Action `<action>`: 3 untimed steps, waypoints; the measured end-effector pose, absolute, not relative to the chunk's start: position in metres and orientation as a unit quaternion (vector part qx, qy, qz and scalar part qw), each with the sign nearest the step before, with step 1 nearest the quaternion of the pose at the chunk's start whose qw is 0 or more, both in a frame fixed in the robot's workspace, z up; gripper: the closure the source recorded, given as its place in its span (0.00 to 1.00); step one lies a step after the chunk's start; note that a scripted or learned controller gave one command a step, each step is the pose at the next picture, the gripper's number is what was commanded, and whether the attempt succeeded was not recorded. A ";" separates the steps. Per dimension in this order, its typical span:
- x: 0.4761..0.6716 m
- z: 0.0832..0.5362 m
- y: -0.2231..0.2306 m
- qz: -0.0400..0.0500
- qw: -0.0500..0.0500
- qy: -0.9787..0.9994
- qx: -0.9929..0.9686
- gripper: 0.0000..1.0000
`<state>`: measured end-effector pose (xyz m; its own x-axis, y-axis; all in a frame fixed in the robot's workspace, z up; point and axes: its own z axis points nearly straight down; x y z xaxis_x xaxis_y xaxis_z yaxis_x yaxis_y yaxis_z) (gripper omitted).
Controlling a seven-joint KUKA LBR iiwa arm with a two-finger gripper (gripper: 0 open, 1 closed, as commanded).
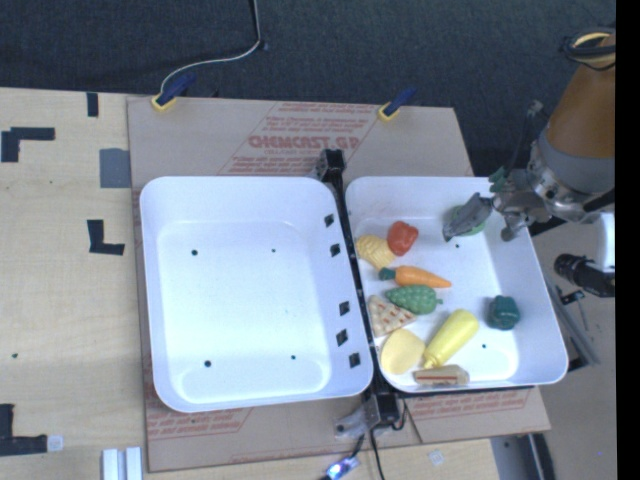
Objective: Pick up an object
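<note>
**Toy food gathered in the right bin**

Two white bins are seen side by side on a cardboard sheet (pixel 300 143). In the right bin (pixel 530 298) a red piece (pixel 402 236), a carrot (pixel 420 278), a green bumpy piece (pixel 414 300), a yellow piece (pixel 450 336) and a dark green piece (pixel 503 312) are scattered (mostly toward its left). The gripper (pixel 470 218) is held above the bin's upper right.

Both bins (pixel 240 298) appear as smooth, slightly glossy white plastic. The board (pixel 290 148) beneath the bins looks like matt brown cardboard with red print. Inside the right bin (pixel 530 298), the toy foods (pixel 415 303) look like smooth moulded plastic.
</note>
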<state>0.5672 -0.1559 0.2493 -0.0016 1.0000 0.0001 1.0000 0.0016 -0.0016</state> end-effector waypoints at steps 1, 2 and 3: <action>0.607 0.139 -0.172 0.003 0.003 -0.708 -0.706 0.00; 0.670 0.081 -0.132 0.000 0.001 -0.709 -0.705 0.00; 0.669 0.096 -0.135 0.000 -0.001 -0.708 -0.706 1.00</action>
